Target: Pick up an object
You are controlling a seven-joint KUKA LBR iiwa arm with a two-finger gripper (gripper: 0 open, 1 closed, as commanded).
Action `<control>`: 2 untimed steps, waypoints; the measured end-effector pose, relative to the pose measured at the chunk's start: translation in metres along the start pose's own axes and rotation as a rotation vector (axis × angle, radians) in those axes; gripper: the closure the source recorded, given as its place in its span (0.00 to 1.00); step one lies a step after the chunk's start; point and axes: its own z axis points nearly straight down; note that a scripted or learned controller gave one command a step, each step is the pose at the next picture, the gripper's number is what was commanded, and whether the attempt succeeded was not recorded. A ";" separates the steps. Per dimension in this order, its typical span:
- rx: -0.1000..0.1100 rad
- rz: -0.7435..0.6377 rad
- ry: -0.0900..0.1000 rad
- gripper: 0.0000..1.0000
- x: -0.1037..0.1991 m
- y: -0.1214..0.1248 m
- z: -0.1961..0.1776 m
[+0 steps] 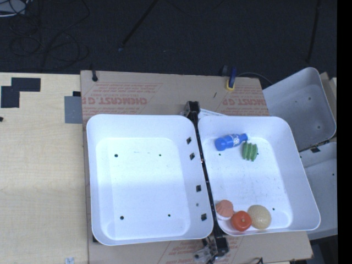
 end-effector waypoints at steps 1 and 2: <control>0.000 -0.001 0.000 1.00 0.035 0.000 -0.001; 0.000 -0.001 0.000 1.00 0.068 0.000 -0.001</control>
